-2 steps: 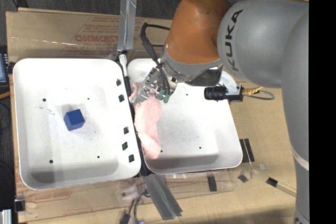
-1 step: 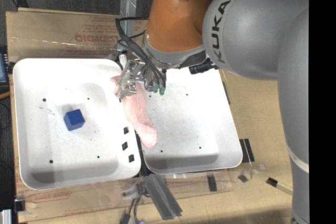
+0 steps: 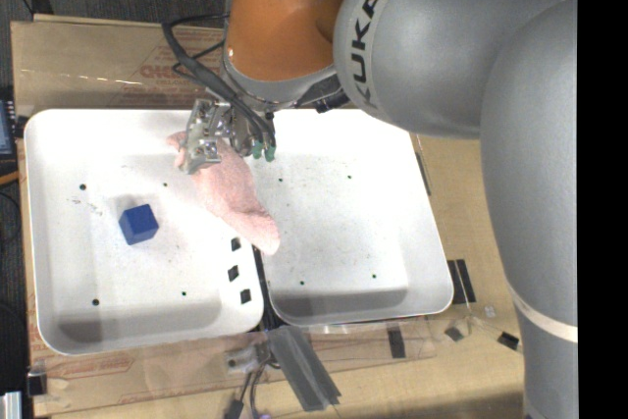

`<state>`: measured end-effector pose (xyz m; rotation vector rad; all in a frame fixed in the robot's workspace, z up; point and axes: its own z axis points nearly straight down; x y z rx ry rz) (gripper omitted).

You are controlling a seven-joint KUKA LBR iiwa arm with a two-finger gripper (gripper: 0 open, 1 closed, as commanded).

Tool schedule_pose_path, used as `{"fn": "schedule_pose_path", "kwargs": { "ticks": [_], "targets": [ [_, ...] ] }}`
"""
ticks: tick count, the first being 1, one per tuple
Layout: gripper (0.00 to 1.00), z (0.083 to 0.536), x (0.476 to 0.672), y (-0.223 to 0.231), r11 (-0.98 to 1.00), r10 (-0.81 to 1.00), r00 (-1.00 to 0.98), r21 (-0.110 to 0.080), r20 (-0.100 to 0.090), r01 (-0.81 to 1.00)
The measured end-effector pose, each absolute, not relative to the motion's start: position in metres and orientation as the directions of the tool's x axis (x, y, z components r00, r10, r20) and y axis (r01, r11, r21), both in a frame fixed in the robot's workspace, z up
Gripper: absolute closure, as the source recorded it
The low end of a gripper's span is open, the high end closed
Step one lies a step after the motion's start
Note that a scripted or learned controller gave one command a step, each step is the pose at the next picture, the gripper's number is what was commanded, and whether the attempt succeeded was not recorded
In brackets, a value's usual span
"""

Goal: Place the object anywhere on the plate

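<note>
Overhead light is falling evenly across the bench; the two white bins (image 3: 324, 240) are reading bright, nearly washed out on their floors. Soft grey shadow is pooling along the near inner walls of both bins. The blue cube (image 3: 138, 223) is casting almost no shadow. The arm (image 3: 461, 44) is catching a broad dull sheen on its grey shell, and the orange band (image 3: 280, 10) is glowing warm without hard glare. The top of the frame is sitting dim, with the dark floor losing detail. The whole picture is looking slightly soft and grainy; the gripper (image 3: 231, 142) is smearing into fuzzy metal detail.
</note>
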<state>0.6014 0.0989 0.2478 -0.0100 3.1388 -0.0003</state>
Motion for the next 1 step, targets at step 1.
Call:
{"fn": "schedule_pose_path", "kwargs": {
  "ticks": [1],
  "targets": [
    [1.00,0.2374,0.6259,0.1436,1.000,-0.009,-1.000,-0.001,-0.001,-0.009]
  ]
}}
